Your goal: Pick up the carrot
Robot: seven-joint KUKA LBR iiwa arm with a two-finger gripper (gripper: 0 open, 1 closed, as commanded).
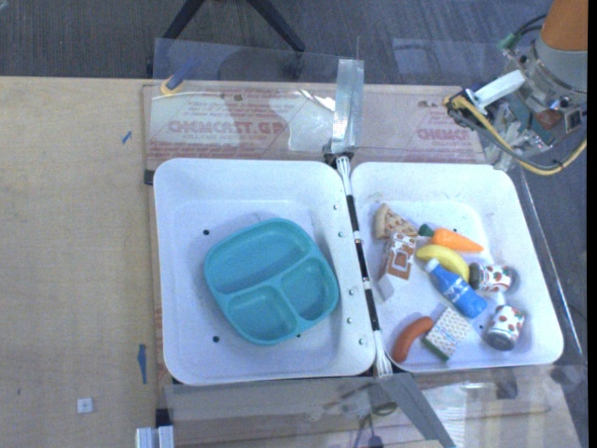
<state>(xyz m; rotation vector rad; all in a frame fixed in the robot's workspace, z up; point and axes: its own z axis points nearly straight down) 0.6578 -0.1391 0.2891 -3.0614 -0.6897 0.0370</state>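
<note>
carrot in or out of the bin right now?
In. The carrot lies flat in the right bin, touching the banana, among the other toys. The claw is up beyond the bin's far right corner.

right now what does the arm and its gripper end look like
The arm shows an orange band above a grey wrist. Below it, the gripper end carries a white bar-shaped piece, dark hardware, and yellow cables looping around it.
</note>
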